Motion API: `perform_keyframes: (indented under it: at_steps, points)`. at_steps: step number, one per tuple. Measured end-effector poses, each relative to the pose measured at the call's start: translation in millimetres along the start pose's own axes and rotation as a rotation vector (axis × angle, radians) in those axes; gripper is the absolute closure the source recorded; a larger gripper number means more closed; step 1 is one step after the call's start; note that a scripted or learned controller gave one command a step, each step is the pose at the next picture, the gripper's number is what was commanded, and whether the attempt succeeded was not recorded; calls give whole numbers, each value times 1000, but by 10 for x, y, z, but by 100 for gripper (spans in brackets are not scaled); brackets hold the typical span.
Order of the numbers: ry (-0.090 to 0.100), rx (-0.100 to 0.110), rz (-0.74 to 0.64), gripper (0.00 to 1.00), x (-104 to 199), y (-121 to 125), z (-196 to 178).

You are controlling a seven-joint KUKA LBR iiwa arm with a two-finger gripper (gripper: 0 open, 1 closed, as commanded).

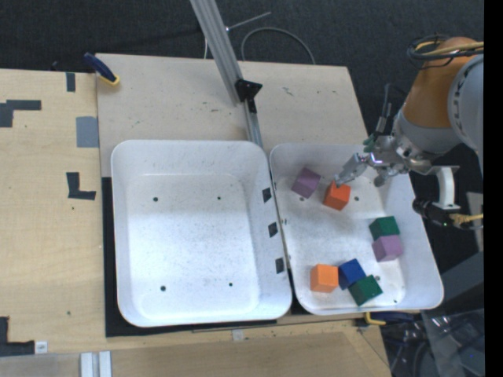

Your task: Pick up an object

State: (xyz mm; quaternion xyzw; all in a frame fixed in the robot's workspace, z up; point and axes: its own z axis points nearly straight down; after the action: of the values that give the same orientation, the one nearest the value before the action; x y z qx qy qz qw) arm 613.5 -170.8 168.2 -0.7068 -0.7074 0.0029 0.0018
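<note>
Bench [196,93]: pale board, two white bins side by side. Left bin [192,234] at your left. Right bin [357,226] carries all the blocks.

Arm [440,93]: grey, orange band, coming in from the right over the right bin's upper edge. Gripper [355,171] hangs just above and to the right of an orange cube; one finger slants down toward the cube's top corner. You cannot tell from this angle whether the fingers stand apart or together. Nothing visible between them, so don't count it as a hold.

Orange cube [337,195]: likely target, upper middle of the right bin, tipped a little so a corner faces the camera. Red-orange, matt, sharp-edged. Judge it light and stiff, probably foam or wood, not fragile. Faces look dry and not slick. Take it across two opposite flat faces, low on the body; a pinch on the corners would likely spin it out.

Others, well apart from it except the first:
- Purple block [306,183], near, to its left.
- Green block [384,227] touching a second purple [387,247], right side.
- Cluster at the lower edge: second orange [324,277], blue [351,272], dark green [365,290], touching one another. Harder picks, too crowded for a clean finger entry.
</note>
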Motion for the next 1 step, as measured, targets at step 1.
perform_keyframes:
  at_steps: [1]
  points:
    - [-5,-29,-2,0,-271,284,532]
